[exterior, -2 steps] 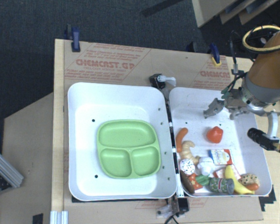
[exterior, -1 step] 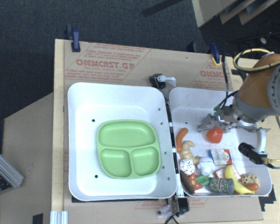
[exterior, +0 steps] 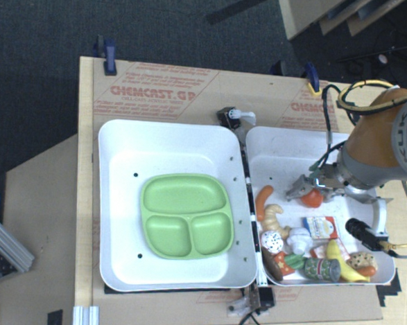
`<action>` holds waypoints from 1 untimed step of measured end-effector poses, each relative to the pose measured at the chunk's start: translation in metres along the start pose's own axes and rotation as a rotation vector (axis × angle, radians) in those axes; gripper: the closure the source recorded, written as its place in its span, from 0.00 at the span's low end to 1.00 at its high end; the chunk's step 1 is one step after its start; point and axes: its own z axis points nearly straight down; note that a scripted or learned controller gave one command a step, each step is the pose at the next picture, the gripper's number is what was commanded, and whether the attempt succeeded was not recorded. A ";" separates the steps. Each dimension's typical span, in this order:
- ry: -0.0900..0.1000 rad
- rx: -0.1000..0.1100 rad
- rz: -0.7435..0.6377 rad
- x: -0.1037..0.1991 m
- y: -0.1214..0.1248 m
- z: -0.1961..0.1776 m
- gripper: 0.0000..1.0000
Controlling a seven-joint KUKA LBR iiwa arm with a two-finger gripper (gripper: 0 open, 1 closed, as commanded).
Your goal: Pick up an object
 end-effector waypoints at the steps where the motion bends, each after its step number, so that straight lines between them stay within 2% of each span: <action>1: -0.004 -0.008 -0.002 -0.017 0.026 0.000 0.00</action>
